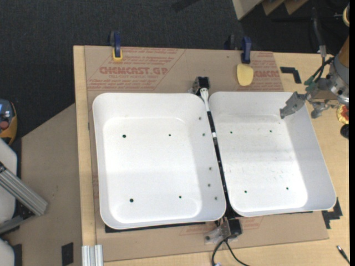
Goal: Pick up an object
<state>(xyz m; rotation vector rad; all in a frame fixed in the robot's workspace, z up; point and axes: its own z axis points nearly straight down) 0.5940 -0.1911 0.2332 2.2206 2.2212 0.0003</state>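
My gripper [304,111] hangs over the far right corner of the right bin [310,165], near its rim. Two grey fingers [289,107] show, spread apart, and nothing sits between them, so the gripper is open. The arm's wrist enters at the right edge of the view, above the bin's far right rim. The left bin [105,148] lies beside the right one, and both show white floors with small dark dots. A pale yellow piece [244,75] lies on the cardboard just beyond the right bin's far rim, outside both bins.
The bins rest on a brown cardboard sheet [150,65] held by two blue clamps [115,40] at the far edge. A black strip with a cable [213,143] runs between the bins. An aluminium rail [22,193] lies off the bench at left.
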